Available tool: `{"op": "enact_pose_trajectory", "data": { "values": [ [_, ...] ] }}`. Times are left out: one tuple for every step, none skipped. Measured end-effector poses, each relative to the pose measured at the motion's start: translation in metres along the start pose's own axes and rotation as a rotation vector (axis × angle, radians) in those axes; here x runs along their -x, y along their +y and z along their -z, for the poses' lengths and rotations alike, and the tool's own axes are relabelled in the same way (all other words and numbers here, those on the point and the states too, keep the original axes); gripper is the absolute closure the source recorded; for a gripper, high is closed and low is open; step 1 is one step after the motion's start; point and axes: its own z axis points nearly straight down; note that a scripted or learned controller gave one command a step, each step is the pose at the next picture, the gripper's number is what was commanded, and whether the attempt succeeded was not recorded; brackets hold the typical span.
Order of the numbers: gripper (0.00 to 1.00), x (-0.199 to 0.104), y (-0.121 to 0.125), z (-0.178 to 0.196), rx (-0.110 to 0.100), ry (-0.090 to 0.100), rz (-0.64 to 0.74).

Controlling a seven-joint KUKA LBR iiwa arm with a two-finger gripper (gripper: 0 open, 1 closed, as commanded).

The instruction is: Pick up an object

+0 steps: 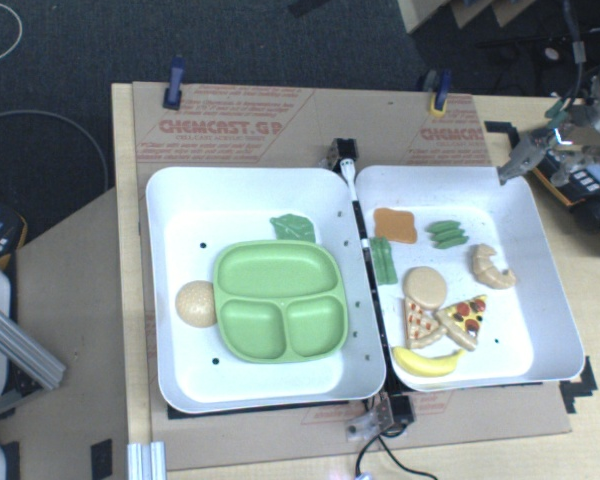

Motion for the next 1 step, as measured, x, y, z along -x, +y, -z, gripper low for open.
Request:
{"op": "enact_pose_trajectory", "data": {
  "values": [
    [0.0,-0.0044,-0.0375,-0.179,-0.016,0.006,-0.002]
  ]
}}
